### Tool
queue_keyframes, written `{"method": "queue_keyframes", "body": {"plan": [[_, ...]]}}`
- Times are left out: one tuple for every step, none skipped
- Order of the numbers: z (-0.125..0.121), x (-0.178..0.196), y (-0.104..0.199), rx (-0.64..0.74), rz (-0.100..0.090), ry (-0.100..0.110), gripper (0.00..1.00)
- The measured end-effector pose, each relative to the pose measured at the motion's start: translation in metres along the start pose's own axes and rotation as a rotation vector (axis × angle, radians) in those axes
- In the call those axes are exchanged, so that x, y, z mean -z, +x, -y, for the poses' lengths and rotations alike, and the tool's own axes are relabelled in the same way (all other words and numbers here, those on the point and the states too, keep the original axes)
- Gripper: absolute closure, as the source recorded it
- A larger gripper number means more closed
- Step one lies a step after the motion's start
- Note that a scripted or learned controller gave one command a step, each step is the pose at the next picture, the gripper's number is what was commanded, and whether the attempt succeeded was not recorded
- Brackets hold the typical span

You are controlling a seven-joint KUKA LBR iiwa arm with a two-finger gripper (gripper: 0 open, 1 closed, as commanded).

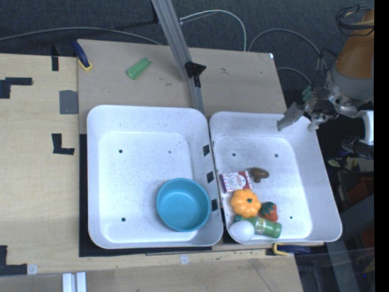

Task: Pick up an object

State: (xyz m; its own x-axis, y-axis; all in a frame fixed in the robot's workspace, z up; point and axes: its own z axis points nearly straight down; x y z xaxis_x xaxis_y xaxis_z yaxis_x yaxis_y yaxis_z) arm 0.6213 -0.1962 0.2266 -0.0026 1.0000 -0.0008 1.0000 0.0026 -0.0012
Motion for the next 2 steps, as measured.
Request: {"method": "queue_keyframes", "body": {"plan": [[0.000,0.000,0.000,0.000,0.000,0.000,0.00],[0.000,-0.056,-0.003,-0.001,0.000,0.005,0.00]]}}
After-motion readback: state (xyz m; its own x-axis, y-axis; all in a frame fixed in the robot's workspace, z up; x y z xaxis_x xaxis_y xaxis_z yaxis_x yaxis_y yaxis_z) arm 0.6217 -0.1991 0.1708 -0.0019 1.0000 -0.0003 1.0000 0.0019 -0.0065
